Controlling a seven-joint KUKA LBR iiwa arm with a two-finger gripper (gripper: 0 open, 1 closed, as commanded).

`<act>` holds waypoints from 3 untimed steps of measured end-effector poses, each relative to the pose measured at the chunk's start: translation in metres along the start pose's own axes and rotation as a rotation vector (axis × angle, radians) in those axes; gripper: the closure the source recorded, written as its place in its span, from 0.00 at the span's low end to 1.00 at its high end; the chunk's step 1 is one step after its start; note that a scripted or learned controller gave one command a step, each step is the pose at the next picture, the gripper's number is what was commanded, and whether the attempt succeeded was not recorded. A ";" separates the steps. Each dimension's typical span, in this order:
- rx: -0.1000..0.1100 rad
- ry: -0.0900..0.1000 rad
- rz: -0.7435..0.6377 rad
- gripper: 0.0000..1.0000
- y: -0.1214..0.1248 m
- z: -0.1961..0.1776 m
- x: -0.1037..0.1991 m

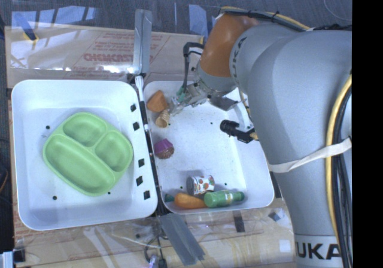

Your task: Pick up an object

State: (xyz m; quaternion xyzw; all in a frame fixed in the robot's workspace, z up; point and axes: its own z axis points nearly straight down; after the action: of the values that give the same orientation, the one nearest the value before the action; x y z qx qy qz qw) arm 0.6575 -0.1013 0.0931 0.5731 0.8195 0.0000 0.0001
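My gripper (178,100) hangs low over the back left corner of the right bin (239,159), at the end of the grey arm with its orange band (222,45). Just to its left lies an orange-brown rounded piece (157,101), and a small tan cone-shaped piece (163,119) sits just below the tip. The tip is very close to both pieces; contact cannot be judged. A purple onion-like item (164,148) rests near the bin's left wall. Along the front wall lie a small printed can (202,184), a green bottle (224,198) and an orange carrot (188,201).
The left bin (36,201) holds a green divided plate (88,152). A ridge with black clips (143,141) separates the two bins. The bulky grey arm covers the right bin's right side. A black fitting (235,130) juts out from the arm above the bin floor.
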 end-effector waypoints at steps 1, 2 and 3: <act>-0.001 0.000 -0.014 0.00 -0.010 -0.078 -0.026; 0.002 0.001 -0.003 0.00 -0.045 -0.099 0.092; 0.000 0.000 -0.090 0.00 0.010 -0.099 0.030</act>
State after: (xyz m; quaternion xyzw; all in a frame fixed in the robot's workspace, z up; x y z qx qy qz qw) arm 0.6569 -0.0701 0.1922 0.5358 0.8444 -0.0001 -0.0001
